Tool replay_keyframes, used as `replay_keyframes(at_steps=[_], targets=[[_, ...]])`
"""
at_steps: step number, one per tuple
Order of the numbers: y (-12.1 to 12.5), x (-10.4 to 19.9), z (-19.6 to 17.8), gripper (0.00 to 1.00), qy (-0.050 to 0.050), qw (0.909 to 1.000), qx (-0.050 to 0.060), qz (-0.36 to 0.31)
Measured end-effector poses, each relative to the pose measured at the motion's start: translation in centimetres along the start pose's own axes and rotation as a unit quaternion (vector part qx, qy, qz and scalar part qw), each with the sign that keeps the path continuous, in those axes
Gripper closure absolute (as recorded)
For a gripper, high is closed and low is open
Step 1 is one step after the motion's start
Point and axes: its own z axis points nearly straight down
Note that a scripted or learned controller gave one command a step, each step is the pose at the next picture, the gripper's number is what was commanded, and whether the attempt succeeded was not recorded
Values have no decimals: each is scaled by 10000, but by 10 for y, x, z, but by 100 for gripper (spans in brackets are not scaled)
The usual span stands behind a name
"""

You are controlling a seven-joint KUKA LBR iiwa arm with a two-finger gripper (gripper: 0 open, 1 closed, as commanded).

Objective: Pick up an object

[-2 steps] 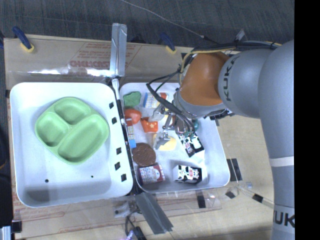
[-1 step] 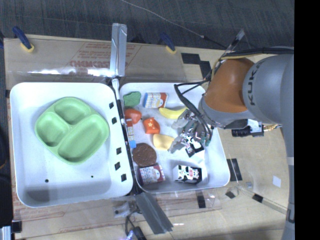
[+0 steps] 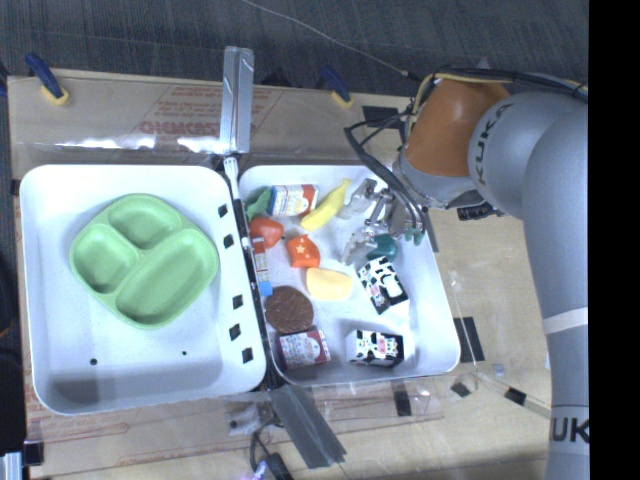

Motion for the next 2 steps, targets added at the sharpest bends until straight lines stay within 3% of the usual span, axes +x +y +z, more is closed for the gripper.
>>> replay_keyframes(at_steps=[1,2], targets=[[-18,67,-1,0,-6,9983,-3,575],[-33,141,-3,0,-48,9898,-19,1421]])
